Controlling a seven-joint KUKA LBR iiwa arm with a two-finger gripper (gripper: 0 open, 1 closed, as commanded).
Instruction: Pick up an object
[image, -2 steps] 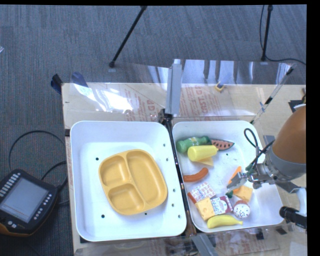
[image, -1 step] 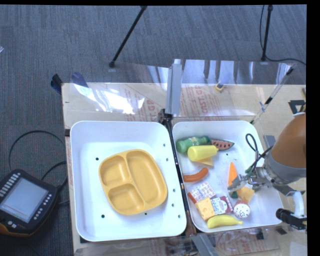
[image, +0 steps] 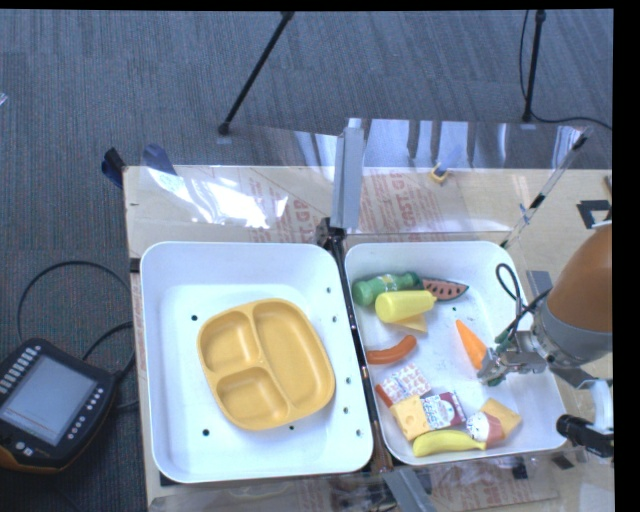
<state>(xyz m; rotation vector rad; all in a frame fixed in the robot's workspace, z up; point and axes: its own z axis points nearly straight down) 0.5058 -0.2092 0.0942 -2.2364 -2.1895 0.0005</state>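
Fingers (image: 497, 368) reach low into right bin (image: 520, 405), beside carrot (image: 471, 344).

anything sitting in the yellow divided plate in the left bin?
No. The yellow divided plate lies in the left bin with all three compartments bare; the toy food is all in the right bin.

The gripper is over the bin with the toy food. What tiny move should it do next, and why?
Probably a short drop straight down. The gripper hovers in the right bin just below the lower end of the toy carrot, and nothing shows between its fingers. The carrot lies apart from the sausage and the cheese wedge, so it looks like the easiest pick.
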